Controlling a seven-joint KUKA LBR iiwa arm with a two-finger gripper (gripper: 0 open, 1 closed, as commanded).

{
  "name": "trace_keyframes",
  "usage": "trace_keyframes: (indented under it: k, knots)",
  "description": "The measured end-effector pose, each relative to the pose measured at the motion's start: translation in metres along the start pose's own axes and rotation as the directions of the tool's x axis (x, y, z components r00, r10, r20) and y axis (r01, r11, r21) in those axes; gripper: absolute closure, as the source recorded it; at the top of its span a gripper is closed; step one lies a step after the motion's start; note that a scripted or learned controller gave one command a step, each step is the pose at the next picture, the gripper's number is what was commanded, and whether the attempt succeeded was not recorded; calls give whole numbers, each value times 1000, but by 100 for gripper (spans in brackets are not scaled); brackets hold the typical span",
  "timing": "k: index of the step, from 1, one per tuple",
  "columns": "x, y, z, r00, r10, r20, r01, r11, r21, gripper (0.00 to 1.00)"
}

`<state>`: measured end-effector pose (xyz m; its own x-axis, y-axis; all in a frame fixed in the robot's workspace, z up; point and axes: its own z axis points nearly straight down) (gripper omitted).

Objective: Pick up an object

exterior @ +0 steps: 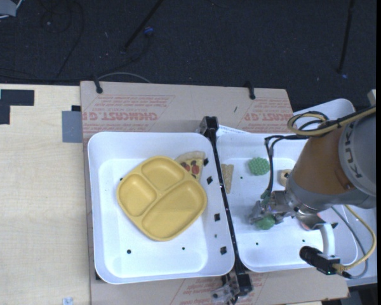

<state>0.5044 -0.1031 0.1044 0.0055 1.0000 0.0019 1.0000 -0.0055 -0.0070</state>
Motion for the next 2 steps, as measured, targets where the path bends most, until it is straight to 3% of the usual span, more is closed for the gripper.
trace_keyframes:
  k: [2]
  knots:
    - [6, 3, -107, 1000, -7, 2, 7, 1000, -10, 100]
